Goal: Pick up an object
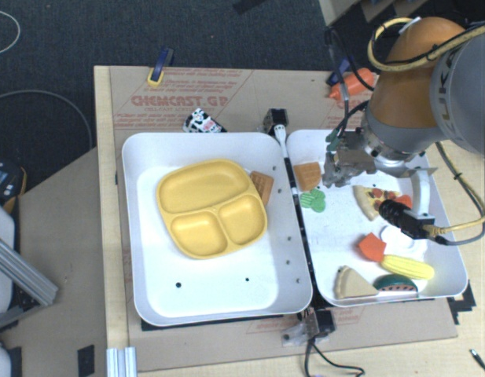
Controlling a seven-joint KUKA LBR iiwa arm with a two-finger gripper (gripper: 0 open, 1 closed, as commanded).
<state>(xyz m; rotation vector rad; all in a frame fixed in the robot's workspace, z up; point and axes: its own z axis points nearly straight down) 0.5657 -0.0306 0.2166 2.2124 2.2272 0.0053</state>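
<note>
Claw [336,168] hangs low over the upper left part of the right bin [336,234], dark and tucked under the grey and orange arm [415,77]. I cannot tell whether it is open or closed, and no toy can be seen in its grasp.

Nearest the camera, along the right bin's front edge, a tan wedge [352,283] lies beside a watermelon slice [397,287]. Just behind them rests a yellow corn-like piece [407,267], with an orange-red block [372,247] close on its left. Farther back, a pizza slice [373,201] lies partly under the arm's black cabling. A green toy [313,202] sits near the bin's left wall, just below the claw, and a tan bread piece [307,175] lies just beyond it, right beside the claw.

In the left bin [226,289], a yellow divided plate [212,208] takes up the middle, and a brown wafer [262,185] leans against its upper right rim.

Beyond the bins, on the bench [108,210], sit a black-and-white patterned item [201,122] and, farther still, a yellow and blue clamp [158,67].
</note>
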